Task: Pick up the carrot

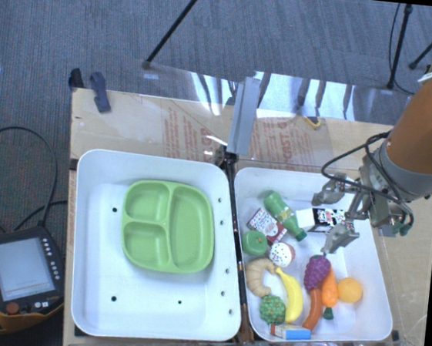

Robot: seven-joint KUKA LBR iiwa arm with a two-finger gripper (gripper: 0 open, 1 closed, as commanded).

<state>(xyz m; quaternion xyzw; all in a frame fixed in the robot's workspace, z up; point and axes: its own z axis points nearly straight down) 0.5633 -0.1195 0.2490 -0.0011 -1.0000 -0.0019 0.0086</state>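
The carrot (330,289) lies in the right bin (381,292) near its front edge, between the grapes (316,271) and an orange (350,290). The gripper (340,219) hovers above, fingers spread, holding nothing.

carrot (329,291) lies in the right bin (384,284), grapes (315,271) at its 10 o'clock, banana (291,292) at 9.

Bins (90,193): 2. Tray (169,226): 1. Bottle (284,214): 1. Banana (289,291): 1. Grapes (315,271): 1 bunch. Carrot (329,291): 1. Broccoli (272,309): 1. Orange (350,290): 1.
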